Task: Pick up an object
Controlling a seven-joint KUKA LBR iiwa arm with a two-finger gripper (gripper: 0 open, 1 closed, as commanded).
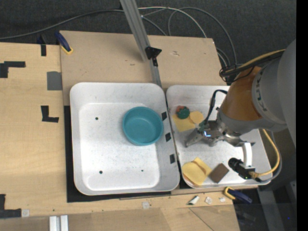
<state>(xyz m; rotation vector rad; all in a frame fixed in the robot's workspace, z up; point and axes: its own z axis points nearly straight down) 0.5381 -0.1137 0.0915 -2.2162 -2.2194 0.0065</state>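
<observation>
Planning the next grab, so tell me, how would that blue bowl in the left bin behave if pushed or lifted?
The blue bowl looks rigid and probably light. Sitting upright on the flat left bin floor, it would likely slide rather than tip. Its rounded wall may slip from a pinch.

Even, moderately bright overhead light, no hard shadows. White bins (86, 177) read clean with slight glare along the rims, faint speckle on the floor of the left one. Table (29, 105) evenly lit, warm tone. Upper part of the frame falls dark. Small blue-white glow at the pincer (204, 134). Image soft overall, fine detail mushy, right-side arm (260, 105) slightly blurred.
</observation>
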